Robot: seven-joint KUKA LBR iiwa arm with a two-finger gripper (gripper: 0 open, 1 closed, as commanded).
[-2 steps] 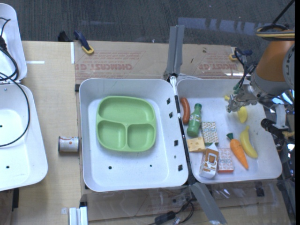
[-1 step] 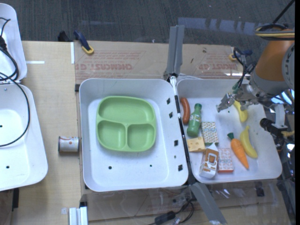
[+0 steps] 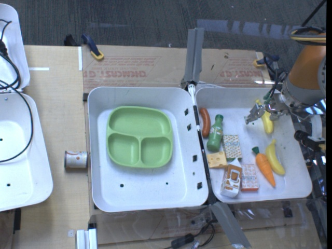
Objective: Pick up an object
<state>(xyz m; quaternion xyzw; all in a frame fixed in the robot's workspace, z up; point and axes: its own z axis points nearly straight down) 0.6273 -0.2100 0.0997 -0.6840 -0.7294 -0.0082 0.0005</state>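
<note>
From my seat at the console I see the arm (image 3: 307, 69) coming in from the right, its orange band above the wrist, with the gripper (image 3: 261, 113) low over the upper part of the right bin (image 3: 301, 188). A small yellow item (image 3: 267, 123), possibly a little banana or pepper, sits right at the fingertips, touching or nearly so; I cannot tell whether the fingers are spread or closed, nor whether they have it pinched, because the metal blurs together there. Below it in the same bin lie a banana (image 3: 275, 157) and a carrot (image 3: 265, 168) side by side. Toward the bin's left wall I see a sausage (image 3: 205, 122), a green bottle (image 3: 215, 134), a cracker box (image 3: 232, 147), a cheese wedge (image 3: 217, 160), a small carton (image 3: 232, 180) and a red-and-white packet (image 3: 250, 178). The left bin (image 3: 98, 139) holds a green divided plate (image 3: 139, 137). A small can (image 3: 76, 160) lies on the bench just outside that bin's left wall.
</note>
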